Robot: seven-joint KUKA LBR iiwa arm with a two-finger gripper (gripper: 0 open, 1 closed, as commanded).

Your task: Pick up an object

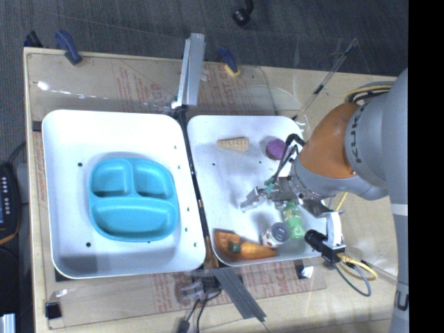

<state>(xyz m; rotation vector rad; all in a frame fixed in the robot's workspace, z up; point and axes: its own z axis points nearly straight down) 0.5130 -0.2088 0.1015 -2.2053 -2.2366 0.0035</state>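
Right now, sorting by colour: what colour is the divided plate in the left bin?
Light blue, camera view.

Two shallow white plastic bins [62,127] sit side by side. One blue three-compartment plastic tray [133,198] lies in the nine o'clock bin. The three o'clock bin holds one tan cone [233,143], one purple ball [275,147], one orange carrot [243,247] and one green bottle [294,225].

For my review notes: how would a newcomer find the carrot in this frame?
Look to the right bin, then down to its lower left corner. The carrot lies there along the bottom wall, left of a small can. It is the one long orange thing in the bin, tapering to the right.
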